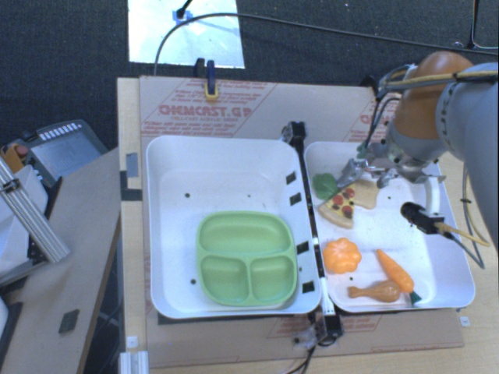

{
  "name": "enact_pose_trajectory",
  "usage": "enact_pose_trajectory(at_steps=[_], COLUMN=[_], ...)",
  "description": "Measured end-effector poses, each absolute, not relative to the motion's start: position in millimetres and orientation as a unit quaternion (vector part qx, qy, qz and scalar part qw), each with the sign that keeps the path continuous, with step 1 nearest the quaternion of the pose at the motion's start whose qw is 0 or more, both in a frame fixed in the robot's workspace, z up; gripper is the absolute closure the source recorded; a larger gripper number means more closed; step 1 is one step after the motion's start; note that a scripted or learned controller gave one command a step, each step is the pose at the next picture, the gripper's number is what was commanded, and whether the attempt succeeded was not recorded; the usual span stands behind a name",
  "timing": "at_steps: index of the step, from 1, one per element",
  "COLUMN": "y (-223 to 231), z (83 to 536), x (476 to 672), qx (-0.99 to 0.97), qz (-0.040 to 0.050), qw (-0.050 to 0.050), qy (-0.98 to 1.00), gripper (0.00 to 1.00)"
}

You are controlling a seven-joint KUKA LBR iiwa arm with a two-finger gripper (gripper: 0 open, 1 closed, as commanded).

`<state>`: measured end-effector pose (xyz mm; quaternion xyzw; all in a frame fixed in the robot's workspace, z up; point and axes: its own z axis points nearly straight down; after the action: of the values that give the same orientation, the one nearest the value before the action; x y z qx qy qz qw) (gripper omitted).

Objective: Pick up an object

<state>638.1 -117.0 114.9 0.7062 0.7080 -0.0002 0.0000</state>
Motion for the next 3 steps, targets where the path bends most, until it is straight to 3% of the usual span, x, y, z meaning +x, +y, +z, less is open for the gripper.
enact_pose_trajectory(at_steps=[1,2,3], y=[-117,-118,-125], z=[85,100,162], x=[639.6,642.1,644.5], qx=[0.706,0.706,0.707], qz=[0.0008,0.0031,0.0017], qw=[0.001,0.006,0.003], qy=[0.708,0.708,0.707], gripper=[0.00,1.00,1.00])
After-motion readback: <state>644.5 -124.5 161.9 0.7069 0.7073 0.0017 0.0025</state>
